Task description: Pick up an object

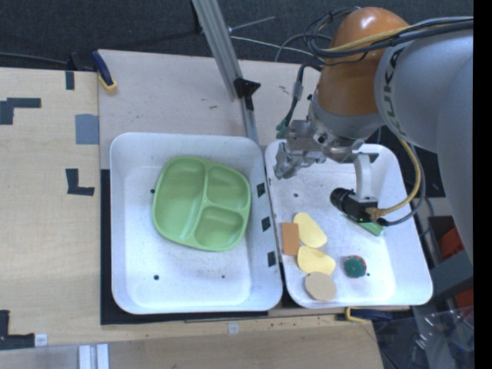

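In the right bin [400, 283] lie several small items near its front left corner: an orange block [290, 238], a yellow piece [310, 230], a second yellow piece [316, 260], a tan round piece [320, 286] and a small dark green ball [354, 266]. My gripper [286, 163] hangs over the bin's back left part, well behind these items, and nothing shows between its fingers. The grey arm with its orange band [355, 52] reaches in from the right and hides part of the bin's back.
The left bin [131, 283] holds a green divided plate [202, 203]. A slanted metal pole [219, 37] stands behind the bins. A black cylinder with a cable [351, 204] hangs from the wrist over the right bin.
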`<state>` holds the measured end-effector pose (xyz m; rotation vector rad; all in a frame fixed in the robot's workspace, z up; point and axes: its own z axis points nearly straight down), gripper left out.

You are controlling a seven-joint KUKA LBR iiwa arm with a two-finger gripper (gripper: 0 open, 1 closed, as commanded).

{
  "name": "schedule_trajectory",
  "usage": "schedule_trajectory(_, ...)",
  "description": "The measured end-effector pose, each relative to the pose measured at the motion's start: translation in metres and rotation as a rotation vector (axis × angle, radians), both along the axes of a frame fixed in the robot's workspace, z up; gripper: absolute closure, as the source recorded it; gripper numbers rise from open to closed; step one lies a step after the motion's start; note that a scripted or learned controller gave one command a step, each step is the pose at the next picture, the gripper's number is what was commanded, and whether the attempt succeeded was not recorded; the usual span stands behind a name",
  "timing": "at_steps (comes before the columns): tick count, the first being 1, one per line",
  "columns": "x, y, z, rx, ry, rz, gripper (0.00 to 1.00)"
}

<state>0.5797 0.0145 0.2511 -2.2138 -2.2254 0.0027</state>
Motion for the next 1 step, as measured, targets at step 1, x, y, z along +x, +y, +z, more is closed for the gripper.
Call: schedule_trajectory(1, -0.0132, 0.0551, 0.0026, 0.001, 0.000, 0.002, 1.00)
